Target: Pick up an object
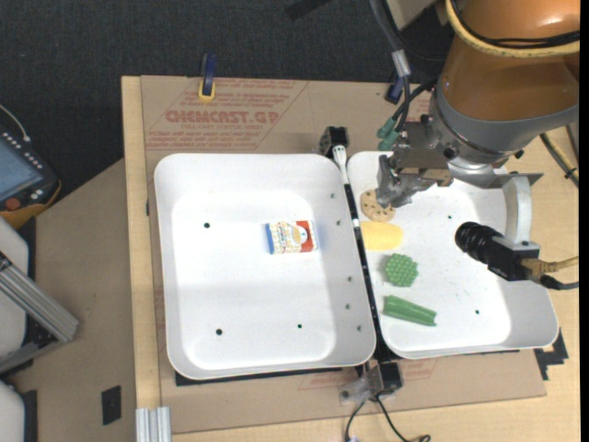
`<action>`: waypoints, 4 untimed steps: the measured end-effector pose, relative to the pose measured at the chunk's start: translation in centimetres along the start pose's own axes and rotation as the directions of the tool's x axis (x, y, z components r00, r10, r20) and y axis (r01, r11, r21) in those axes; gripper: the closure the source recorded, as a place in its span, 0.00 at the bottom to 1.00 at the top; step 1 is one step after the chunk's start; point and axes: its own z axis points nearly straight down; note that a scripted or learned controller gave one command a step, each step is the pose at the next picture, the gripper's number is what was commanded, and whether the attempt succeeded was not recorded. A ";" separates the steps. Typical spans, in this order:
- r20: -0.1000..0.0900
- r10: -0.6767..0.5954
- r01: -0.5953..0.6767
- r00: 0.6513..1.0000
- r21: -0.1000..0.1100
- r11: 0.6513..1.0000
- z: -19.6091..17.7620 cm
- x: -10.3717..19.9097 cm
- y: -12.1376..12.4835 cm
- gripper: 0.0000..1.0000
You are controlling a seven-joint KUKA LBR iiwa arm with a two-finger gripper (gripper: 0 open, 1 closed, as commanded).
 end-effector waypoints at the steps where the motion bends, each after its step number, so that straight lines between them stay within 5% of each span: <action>1: -0.002 0.003 -0.003 1.000 -0.014 1.000 -12.4 0.7 -0.4 1.00; 2: 0.002 0.003 -0.003 1.000 0.011 1.000 -5.7 3.1 -1.1 1.00; 3: -0.004 -0.003 0.003 1.000 -0.008 1.000 -15.0 8.9 -2.2 1.00; 4: 0.005 0.009 -0.009 1.000 0.012 1.000 -6.1 7.0 3.2 1.00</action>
